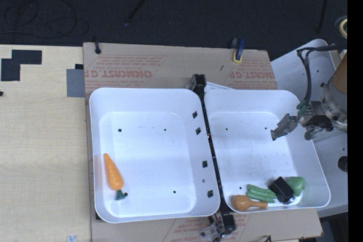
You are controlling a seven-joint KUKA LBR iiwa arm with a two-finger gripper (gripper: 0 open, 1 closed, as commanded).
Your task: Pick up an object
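An orange toy carrot (pixel 113 173) with a green stub lies in the left bin (pixel 142 100), near its front left corner. In the right bin (pixel 249 102), a small heap sits at the front right corner: a green pod (pixel 260 193), a black block (pixel 282 190), a green lump (pixel 296 183) and an orange-yellow gourd shape (pixel 248 203). My gripper (pixel 296 130) hovers over the right bin's right rim, well behind that heap. It is open, with nothing between its fingers (pixel 281 128).
The two bins share a black divider rail (pixel 205 144) and rest on a cardboard sheet (pixel 170 65). A blue and yellow clamp (pixel 238 50) stands at the sheet's back edge. Cables hang near the wrist at the right.
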